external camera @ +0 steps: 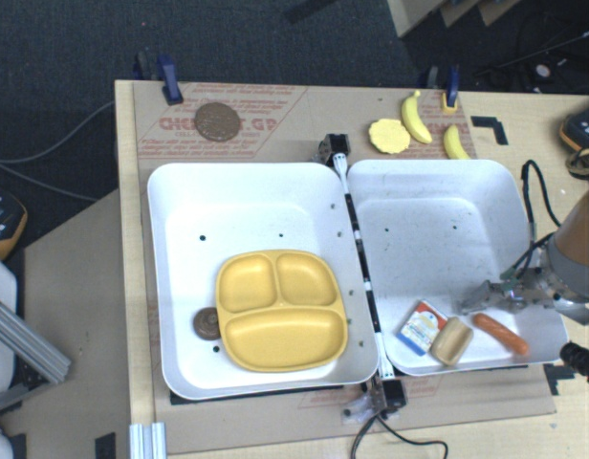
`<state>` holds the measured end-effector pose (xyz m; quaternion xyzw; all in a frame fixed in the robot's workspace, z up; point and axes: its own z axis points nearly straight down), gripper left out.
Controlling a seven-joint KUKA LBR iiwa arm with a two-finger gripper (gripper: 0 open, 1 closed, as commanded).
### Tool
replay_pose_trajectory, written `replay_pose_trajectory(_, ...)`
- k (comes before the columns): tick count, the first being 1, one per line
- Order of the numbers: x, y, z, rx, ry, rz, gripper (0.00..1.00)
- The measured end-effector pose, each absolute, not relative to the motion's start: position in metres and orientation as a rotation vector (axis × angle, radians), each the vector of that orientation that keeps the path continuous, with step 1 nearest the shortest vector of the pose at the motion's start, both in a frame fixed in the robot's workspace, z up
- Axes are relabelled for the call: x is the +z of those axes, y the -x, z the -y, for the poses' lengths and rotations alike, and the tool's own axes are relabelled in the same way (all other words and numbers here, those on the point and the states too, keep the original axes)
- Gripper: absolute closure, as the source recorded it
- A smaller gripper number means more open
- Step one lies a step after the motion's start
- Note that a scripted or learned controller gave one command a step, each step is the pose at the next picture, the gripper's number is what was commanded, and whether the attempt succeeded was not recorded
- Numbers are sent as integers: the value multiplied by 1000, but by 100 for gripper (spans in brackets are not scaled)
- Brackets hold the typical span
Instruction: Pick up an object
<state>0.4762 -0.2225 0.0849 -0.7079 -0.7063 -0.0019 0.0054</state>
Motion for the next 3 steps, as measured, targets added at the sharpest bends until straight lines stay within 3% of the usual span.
replay_pose_trajectory(1, 95, -480, 222, -3, 2220, 2222, 100)
replay_pose_trajectory(2, 195, -481, 182, -8, 2222, 2233, 100)
replay_pose_trajectory(3, 84, -482, 115, -7, 2224, 2229, 100)
